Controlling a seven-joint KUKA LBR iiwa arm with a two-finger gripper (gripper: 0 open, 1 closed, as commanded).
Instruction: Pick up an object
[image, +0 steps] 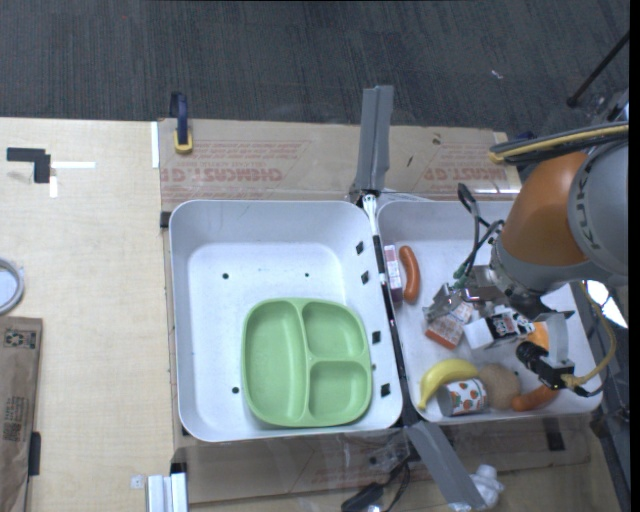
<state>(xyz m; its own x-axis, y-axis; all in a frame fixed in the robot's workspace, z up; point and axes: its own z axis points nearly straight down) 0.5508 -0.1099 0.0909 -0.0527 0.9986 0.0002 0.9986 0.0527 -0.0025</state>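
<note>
The arm (560, 215) enters from the right of the frame and bends down over the right bin (440, 212), its orange band above the wrist. The claw (452, 305) sits low in the middle of that bin, right over a small packet (447, 327) with orange and white print; whether it is spread or pressed together I cannot tell, nor whether it touches the packet. To the upper left of the claw lies a sausage (409, 273) beside a flat red-and-white wrapper (392, 270). At the bin's lower edge lie a banana (444, 379), a small can (462, 397) touching it, and a carrot (533, 398) further right. The left bin (200, 300) holds a green divided plate (307, 362) in its lower half. Both bins rest on the tabletop (80, 300).
</note>
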